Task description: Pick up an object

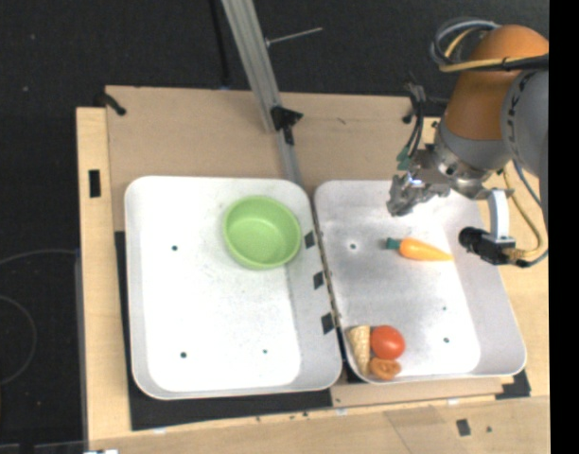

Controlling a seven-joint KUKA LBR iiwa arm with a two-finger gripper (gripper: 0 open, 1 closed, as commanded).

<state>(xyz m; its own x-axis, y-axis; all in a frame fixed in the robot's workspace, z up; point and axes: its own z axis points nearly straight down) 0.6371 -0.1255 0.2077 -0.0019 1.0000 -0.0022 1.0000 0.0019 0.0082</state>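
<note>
From my seat nothing is picked up yet; the whole grasp is left to do, as I judge it. The jaws [404,200] hang over the upper part of the right bin [488,348], and I see nothing between them; whether they stand wide or narrow I cannot tell from this slant. The nearest thing to take is the toy carrot [420,249]; it lies flat on the right bin's floor, just below the jaws in the view and a little toward the arm's side, apart from them. Farther off, in the near-left corner of that bin, a tomato [388,340] sits touching a pale piece [360,343] and an orange piece [384,368]; in the left bin [157,367] rests a green bowl [262,233], well apart from the jaws; I reckon the carrot is the easiest target.
</note>
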